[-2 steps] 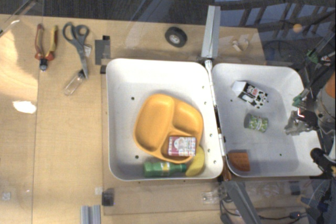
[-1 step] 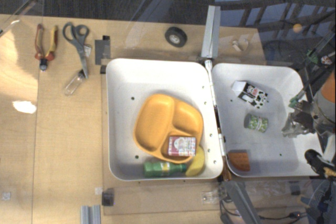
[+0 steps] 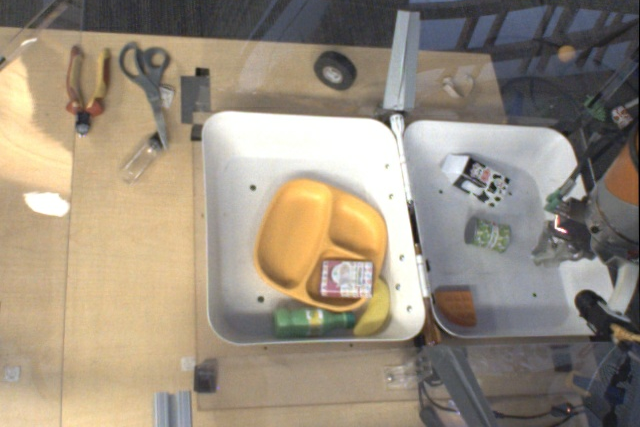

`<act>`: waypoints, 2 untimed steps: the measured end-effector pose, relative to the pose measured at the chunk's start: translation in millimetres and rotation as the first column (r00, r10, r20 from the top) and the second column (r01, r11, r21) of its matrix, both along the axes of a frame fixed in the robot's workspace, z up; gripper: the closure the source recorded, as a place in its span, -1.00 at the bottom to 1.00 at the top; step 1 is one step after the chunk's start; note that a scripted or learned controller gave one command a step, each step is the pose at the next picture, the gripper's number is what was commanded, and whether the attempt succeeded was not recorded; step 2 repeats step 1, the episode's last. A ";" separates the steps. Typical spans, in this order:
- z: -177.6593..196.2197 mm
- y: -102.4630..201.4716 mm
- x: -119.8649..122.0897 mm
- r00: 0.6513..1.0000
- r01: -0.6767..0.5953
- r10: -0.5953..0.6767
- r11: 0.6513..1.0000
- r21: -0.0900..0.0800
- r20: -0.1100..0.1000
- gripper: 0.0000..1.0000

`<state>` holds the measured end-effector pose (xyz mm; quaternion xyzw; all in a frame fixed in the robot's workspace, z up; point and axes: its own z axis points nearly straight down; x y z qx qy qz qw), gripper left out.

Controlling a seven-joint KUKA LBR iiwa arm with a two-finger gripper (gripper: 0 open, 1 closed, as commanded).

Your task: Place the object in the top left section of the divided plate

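Observation:
A yellow divided plate (image 3: 300,225) lies in the left bin (image 3: 232,165). Its upper left section and upper right section hold nothing, and a small red box (image 3: 346,278) lies in the lower right section. My gripper (image 3: 557,237) hangs over the right edge of the right bin (image 3: 530,150), a short way right of a small green can (image 3: 488,234). In that bin also lie a black-and-white packet (image 3: 478,178) towards the back and a brown block (image 3: 456,305) at the front left.
A green bottle (image 3: 305,320) and a yellow banana (image 3: 375,310) lie against the plate's front rim. On the bench behind and left of the bins lie scissors (image 3: 150,80), pliers (image 3: 85,85) and a black tape roll (image 3: 335,69).

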<state>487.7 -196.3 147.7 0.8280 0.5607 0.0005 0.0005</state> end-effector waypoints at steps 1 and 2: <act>17.7 3.1 0.7 0.999 0.033 -0.033 0.999 -0.001 0.002 1.00; 17.7 3.1 0.7 0.999 0.033 -0.033 0.999 -0.001 0.002 1.00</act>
